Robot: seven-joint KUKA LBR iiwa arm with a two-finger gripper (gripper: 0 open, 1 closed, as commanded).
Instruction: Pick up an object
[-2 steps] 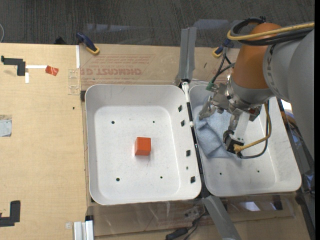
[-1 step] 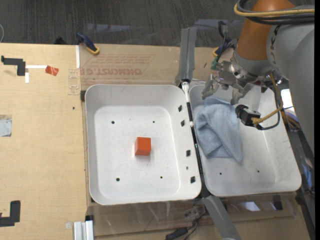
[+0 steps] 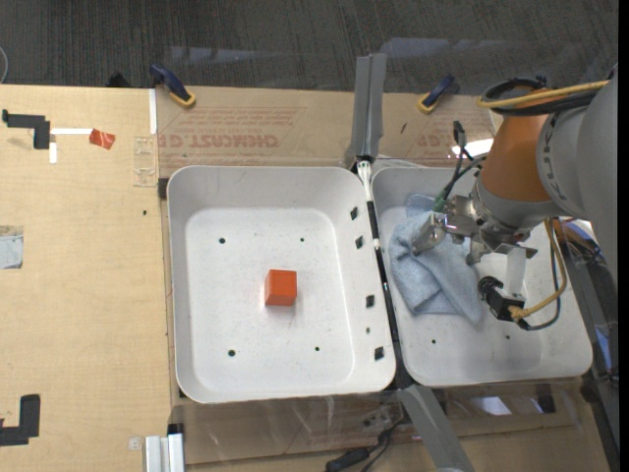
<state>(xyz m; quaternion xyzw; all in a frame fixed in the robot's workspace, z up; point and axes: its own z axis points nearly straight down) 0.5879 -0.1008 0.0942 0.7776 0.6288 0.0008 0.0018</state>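
jaws of the gripper (image 3: pixel 454 236): i cannot tell from my feed whether they're apart or closed. going left to right, i see an orange block (image 3: pixel 281 288) lying alone near the middle of the left bin (image 3: pixel 197 362). in the right bin (image 3: pixel 491 357) a pale blue cloth (image 3: pixel 423 273) sits crumpled, with the gripper low over its upper part.

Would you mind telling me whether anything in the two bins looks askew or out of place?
The pale blue cloth in the right bin lies crumpled and bunched, not flat, with the hand over it. The orange block sits squarely in the left bin; nothing odd there.
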